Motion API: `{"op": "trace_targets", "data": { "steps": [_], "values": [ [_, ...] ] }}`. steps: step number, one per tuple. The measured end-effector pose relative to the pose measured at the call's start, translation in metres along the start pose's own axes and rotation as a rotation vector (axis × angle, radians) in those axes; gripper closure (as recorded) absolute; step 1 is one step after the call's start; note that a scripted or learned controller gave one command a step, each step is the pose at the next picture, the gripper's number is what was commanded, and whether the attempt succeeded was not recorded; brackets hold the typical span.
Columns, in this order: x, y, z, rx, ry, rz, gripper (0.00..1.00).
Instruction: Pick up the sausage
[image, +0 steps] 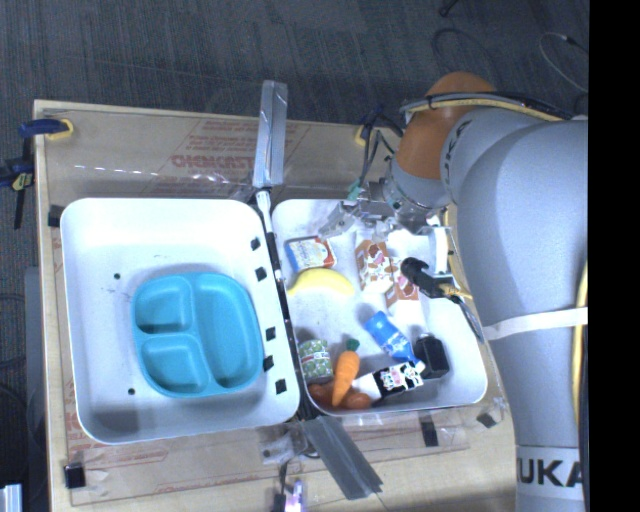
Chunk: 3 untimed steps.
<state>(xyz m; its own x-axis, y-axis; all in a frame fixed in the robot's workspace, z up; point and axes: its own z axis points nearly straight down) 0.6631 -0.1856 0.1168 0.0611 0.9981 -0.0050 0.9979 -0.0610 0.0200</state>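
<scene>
There are two white bins side by side on the surface (150, 150). The left bin (90, 300) has a blue tray (195, 333) lying flat in it. The right bin (470, 375) is full of little things, all mixed up.

The sausage (352, 401) looks to be the small brown thing at the near edge of the right bin. It touches the near end of the carrot (345, 370) and sits just beside the black and white carton (400, 379). It is squeezed in tight there, so I think it is hard to grab alone.

The gripper (390, 212) is low over the far end of the right bin, above the snack packets (378, 265). That is well apart from the sausage. The jaws are mixed in with wires and metal bits, so I cannot tell how far open they are. I see nothing held in them. The arm has to come nearer to reach the sausage.
</scene>
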Motion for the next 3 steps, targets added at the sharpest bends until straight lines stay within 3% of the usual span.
{"op": "trace_targets", "data": {
  "steps": [1,2,3],
  "values": [
    [0.04,-0.044,-0.006,0.008,0.004,-0.119,0.0],
    [0.008,-0.004,-0.123,0.02,0.005,-0.074,0.0],
    [0.018,-0.008,0.004,0.025,0.006,-0.024,0.0]
  ]
}}
